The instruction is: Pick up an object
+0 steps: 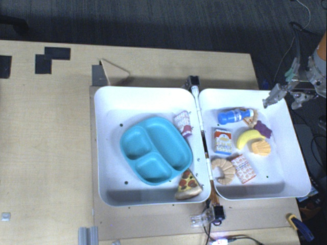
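The things I could pick lie in the right bin (286, 185): a blue bottle (233, 116) near its far wall, a purple piece (263, 129) just right of it, a yellow banana (249, 137) with a waffle-like wedge (260, 147) touching it, a small red-and-white carton (223, 141), a croissant (224, 170) and a flat printed packet (243, 168) beside it. My fingers (284, 94) hang over that bin's far right corner, apart from all of these, spread and pinching nothing. In the left bin (107, 152) a blue divided plate (155, 150) lies in the middle, a small packet (183, 122) at its far right edge and a pizza slice (188, 184) at its near right corner. Both bins rest on the table (46, 152).
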Tool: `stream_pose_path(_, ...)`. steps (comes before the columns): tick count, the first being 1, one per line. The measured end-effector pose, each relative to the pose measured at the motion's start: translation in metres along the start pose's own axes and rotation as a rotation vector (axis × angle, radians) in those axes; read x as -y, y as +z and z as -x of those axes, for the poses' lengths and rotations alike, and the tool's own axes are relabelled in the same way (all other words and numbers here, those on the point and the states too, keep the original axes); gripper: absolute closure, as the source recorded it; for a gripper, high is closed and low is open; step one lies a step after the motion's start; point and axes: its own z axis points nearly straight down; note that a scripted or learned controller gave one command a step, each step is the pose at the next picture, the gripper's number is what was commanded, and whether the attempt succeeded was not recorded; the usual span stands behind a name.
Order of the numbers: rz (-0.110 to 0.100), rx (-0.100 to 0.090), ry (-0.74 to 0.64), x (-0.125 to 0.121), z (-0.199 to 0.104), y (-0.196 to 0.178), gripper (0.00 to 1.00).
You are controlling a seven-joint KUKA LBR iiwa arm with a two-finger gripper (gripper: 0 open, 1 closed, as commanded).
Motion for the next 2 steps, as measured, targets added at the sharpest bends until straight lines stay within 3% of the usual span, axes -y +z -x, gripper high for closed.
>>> stream_pose_path(1, -0.003, -0.001, 0.002, 0.023, -0.012, 0.171, 0.00)
stream_pose_path(2, 0.003, 0.000, 0.001, 0.021, -0.013, 0.159, 1.00)
